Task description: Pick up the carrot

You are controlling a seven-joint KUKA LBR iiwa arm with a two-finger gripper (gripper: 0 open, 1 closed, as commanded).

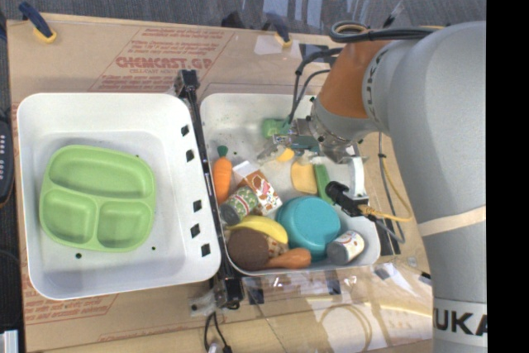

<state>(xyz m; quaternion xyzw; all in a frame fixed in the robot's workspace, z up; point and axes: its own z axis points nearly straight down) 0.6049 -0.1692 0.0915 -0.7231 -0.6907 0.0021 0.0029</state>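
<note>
Orange target: the carrot is seen lying along the left wall of the right bin, well to the left of the hand and a little nearer the camera, green top pointing away.
Hand state: the hand is seen low over the far part of the same bin, just beside a small green item; whether its fingers are spread or closed cannot be told, and nothing is seen held between them.
Second orange piece: another carrot-like piece is found at the bin's near edge, below and slightly right of the hand, touching a brown rounded item; it could be mistaken for the target.
Crowding: a small carton and a can lie just beside the carrot on the hand's side, so one finger may be blocked or a neighbour caught instead.
Wall risk: the carrot is pressed close to the bin wall, so little room is judged to be left for the far finger, and the carrot may be pushed, not gripped.
Slip risk: the tapered, smooth shape is judged likely to squirt out if it is pinched near the tip.
Other clutter: a banana and a teal bowl lie below the hand, and may be knocked on a low sweep.
Left bin: a green divided tray is held there, far left of the hand, out of the path.
</note>
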